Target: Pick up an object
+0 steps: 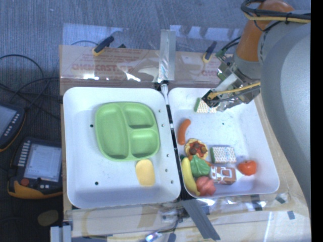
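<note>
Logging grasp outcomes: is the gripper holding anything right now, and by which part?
Looks like yes: the gripper in the right bin has a small green-and-white object at its fingertips, pinched by its upper right edge. The contact itself is too small to confirm.

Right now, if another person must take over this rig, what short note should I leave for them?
Gripper: low over the far end of the right bin, with a small green and white object at its tips; I cannot tell if it is gripped.
Right bin, near end: orange carrot, yellow banana, tomato and other toy foods in a pile.
Left bin: green divided plate and a yellow piece.
Done: no pick is confirmed.
Left: secure one object and lift it clear.
</note>
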`<state>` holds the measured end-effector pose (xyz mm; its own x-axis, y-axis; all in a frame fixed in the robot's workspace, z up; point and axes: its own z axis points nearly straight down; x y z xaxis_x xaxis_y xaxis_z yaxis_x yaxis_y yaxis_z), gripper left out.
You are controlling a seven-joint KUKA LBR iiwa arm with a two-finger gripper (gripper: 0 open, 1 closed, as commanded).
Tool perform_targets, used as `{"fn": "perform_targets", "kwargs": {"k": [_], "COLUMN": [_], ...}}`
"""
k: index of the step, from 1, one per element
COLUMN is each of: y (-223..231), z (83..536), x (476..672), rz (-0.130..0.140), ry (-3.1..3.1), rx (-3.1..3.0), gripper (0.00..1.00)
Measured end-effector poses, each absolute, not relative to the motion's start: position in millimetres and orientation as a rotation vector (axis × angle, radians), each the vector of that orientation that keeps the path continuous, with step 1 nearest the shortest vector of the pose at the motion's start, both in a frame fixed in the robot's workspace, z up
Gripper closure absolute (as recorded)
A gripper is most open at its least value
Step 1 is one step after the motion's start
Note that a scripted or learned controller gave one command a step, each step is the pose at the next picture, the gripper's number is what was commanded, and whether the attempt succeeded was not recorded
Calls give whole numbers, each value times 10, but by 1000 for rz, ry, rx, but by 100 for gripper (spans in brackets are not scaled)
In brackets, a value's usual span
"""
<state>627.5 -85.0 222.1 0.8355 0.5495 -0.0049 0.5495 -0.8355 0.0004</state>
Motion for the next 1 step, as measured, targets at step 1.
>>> {"fn": "perform_targets", "kwargs": {"k": [1], "y": [-1065], "z": [2813], "x": [5874], "rz": [-8], "ry": [732], "rx": [3054], "gripper": [100]}}
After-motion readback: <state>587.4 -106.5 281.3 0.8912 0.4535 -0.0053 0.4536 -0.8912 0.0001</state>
